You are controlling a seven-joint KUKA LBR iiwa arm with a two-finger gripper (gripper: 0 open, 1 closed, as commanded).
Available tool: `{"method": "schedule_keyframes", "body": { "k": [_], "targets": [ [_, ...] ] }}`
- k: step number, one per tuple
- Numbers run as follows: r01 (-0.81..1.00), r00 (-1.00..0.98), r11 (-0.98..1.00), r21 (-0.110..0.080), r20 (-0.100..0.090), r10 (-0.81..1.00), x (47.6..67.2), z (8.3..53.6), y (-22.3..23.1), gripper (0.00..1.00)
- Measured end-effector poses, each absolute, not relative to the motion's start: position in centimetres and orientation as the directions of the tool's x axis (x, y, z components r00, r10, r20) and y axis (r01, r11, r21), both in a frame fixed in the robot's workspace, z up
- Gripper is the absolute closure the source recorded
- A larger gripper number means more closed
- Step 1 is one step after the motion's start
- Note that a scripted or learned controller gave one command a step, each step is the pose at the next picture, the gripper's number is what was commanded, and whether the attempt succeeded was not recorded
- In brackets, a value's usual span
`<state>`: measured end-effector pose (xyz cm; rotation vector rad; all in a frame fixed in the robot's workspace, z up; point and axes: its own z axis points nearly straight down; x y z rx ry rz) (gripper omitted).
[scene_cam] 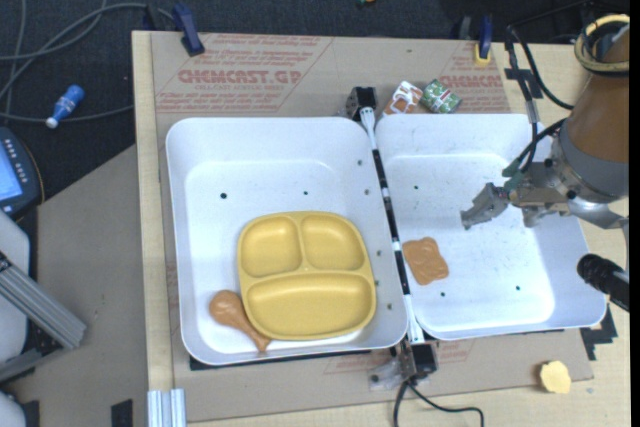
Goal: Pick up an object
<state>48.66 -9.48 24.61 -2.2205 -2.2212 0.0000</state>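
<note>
We read red print on the brown cardboard sheet (250, 65) under the two bins; it looks like "CHEMCAST GP", with smaller lines below too fine for us to make out, and it repeats partly behind the right bin. We take the right shallow white plastic bin (520, 315) as our landmark. At its far edge, just outside the rim, lie two small crumpled printed packets (425, 97), their lettering illegible. Inside it, close to its left wall, lies a flat tan-brown toast-like piece (426, 261). The grey two-finger pincer (487, 206) hangs over the middle of this bin, apart from that piece, which sits nearer us and further left. Whether the pincer is apart or together we cannot tell. Left of this bin, the other white bin (190, 215) holds a yellow three-compartment plastic tray (303, 275), with an orange toy drumstick (236, 315) touching its near-left corner.
</note>
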Motion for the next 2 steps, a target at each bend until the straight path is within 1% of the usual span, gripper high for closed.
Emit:
{"method": "schedule_keyframes", "body": {
  "k": [1,2],
  "targets": [
    [1.0,0.0,0.0,-0.013,0.003,1.0,50.1,11.3,-9.2,0.0],
    [1.0,0.007,-0.007,0.008,-0.008,1.0,52.7,16.9,-20.0,0.0]
  ]
}}
